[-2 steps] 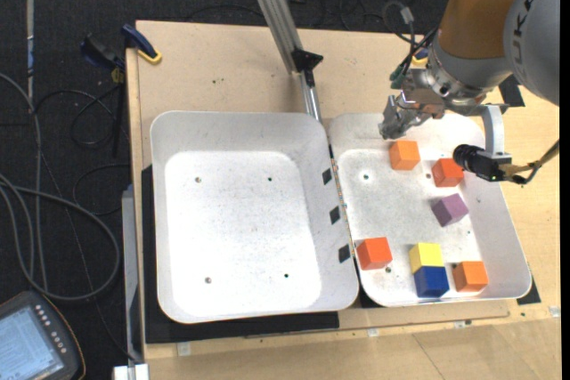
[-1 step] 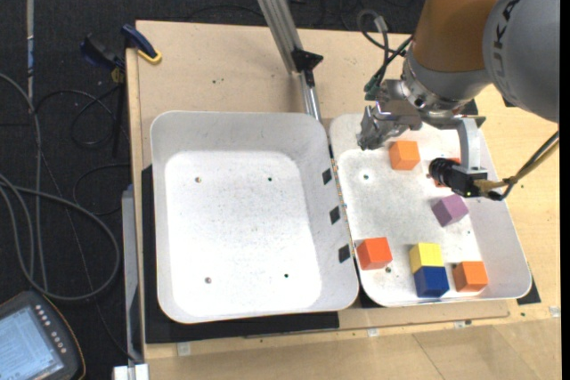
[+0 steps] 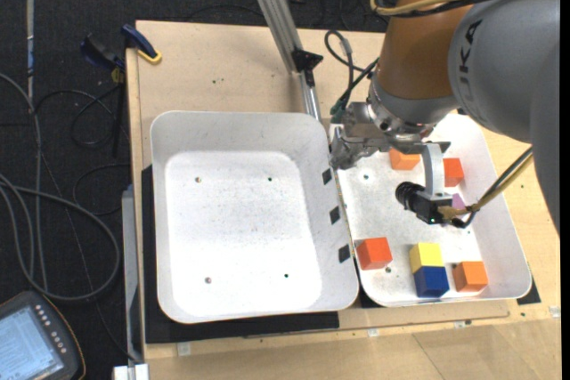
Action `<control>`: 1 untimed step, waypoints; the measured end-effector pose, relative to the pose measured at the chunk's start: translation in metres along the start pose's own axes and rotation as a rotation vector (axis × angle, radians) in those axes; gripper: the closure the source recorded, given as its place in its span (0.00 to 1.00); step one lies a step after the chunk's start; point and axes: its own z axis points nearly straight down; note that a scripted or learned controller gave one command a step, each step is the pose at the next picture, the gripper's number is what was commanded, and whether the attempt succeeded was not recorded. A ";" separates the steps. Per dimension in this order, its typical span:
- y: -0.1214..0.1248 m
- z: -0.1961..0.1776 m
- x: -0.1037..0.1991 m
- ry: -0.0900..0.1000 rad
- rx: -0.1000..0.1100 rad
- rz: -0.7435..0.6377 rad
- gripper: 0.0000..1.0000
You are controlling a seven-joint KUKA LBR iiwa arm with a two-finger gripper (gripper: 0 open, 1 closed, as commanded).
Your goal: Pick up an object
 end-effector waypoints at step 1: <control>-0.026 0.013 0.053 0.000 0.000 -0.001 1.00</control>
